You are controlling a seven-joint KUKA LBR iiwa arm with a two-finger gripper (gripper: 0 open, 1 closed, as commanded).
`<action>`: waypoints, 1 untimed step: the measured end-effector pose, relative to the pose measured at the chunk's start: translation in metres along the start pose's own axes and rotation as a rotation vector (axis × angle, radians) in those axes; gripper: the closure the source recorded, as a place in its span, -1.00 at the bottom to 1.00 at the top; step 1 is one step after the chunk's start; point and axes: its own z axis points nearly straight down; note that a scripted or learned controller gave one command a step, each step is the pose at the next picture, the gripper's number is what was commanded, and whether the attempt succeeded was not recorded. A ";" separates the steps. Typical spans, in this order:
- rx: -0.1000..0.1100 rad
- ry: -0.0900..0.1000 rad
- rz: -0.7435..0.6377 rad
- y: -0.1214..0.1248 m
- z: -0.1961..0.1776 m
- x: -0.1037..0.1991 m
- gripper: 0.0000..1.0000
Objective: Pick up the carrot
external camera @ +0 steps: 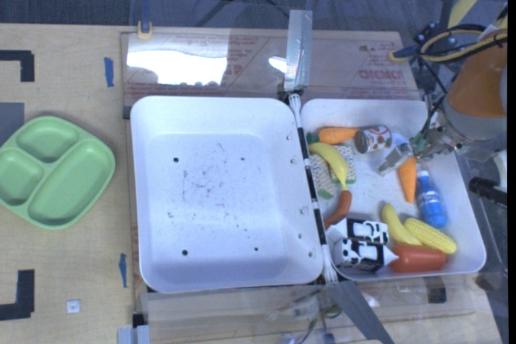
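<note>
An orange carrot [409, 177] lies in the right bin [472, 213], its thin tip pointing toward the bin's front. My gripper [407, 155] hangs right over the carrot's thick upper end, reaching in from the right below the orange wrist band. Whether it is touching or holding the carrot is unclear. A second orange, carrot-like piece [337, 134] lies at the back left of the same bin.
Crowded around the carrot are a blue bottle [431, 201], a small can [372, 139], a banana [334, 161], a corn cob [429, 235], a red vegetable [415, 258] and a black-and-white toy [363, 243]. The left bin [161, 121] adjoins. A green plate [52, 171] sits far left.
</note>
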 end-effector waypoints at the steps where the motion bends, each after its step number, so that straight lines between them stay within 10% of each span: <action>1: -0.001 -0.008 0.001 0.000 -0.008 -0.003 1.00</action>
